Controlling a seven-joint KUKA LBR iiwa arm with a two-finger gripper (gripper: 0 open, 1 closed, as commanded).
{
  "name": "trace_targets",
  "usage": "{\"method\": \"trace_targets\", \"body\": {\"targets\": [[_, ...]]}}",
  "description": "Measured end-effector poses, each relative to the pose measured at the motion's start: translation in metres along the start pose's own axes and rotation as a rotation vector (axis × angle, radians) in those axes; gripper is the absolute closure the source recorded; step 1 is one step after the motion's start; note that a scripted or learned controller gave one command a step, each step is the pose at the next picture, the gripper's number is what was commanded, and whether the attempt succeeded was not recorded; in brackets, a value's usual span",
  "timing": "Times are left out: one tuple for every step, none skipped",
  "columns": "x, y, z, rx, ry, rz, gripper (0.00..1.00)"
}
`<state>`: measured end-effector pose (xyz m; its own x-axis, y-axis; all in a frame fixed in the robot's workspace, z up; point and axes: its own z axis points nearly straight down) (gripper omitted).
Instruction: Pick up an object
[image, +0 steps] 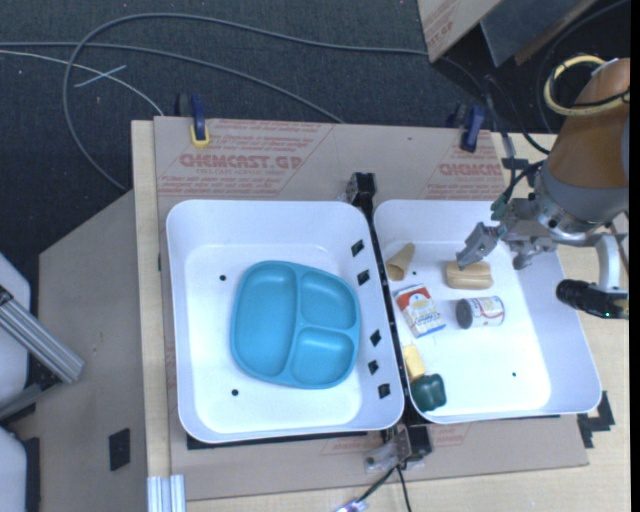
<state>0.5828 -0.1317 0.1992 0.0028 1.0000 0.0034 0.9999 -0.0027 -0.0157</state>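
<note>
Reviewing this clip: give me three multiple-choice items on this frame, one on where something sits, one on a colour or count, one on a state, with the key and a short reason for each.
1. Where is the plate?
A. In the left bin
B. In the right bin
C. On the bare bench

2. What colour is the plate?
A. Red
B. Blue
C. Yellow

3. How does the can in the right bin sit?
A. Upright
B. On its side
C. Stacked on the plate

Key:
1. A, the plate lies alone inside the left bin.
2. B, its three compartments are all light blue.
3. B, the can's dark round end faces left and its length runs along the bin floor, below the tan block that the gripper hovers by.
</note>
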Motion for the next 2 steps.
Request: {"method": "trace_targets", "body": {"targets": [[0.000,0.003,-0.008,-0.015,-0.002,-0.003,0.00],[-0.001,-0.002,0.036,-0.010,-0.001,-0.003,0.00]]}}
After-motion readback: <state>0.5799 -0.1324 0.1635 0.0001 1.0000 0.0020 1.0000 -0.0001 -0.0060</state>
